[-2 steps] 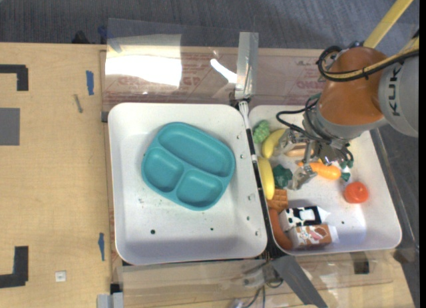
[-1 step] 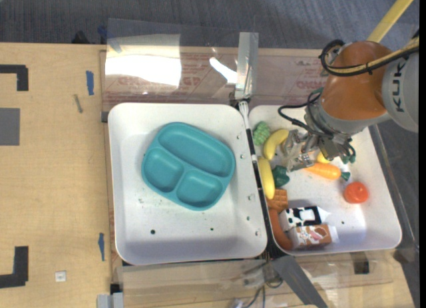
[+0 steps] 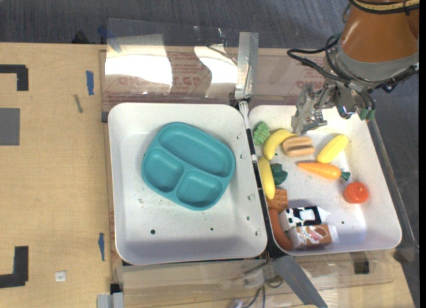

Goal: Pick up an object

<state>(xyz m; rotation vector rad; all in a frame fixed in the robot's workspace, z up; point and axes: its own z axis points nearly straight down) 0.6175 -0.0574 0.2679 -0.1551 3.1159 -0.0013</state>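
Progress on the pick looks to us like almost none: nothing is lifted, and every toy lies on a bin floor. Taking the hot dog (image 3: pixel 297 146) as our landmark and reading from the left, we see far to its left the left bin (image 3: pixel 126 233) with a teal divided plate (image 3: pixel 189 165) lying flat in it. Closer in, in the right bin (image 3: pixel 386 223), a green vegetable (image 3: pixel 260 131) sits to the upper left of the hot dog, and a banana (image 3: pixel 267 167) runs beside the hot dog's left end and below it. Below the hot dog, near the front wall, lie a black-and-white carton (image 3: pixel 303 215) and a brown bottle (image 3: pixel 311 235). Just above the hot dog hangs the gripper (image 3: pixel 310 115), and we cannot tell its state; we see nothing held. To the lower right of the hot dog lies a carrot (image 3: pixel 321 169), to its right a lemon (image 3: pixel 332 148), farther right and lower a tomato (image 3: pixel 356 192). We judge that choosing, descending, closing and lifting all remain.
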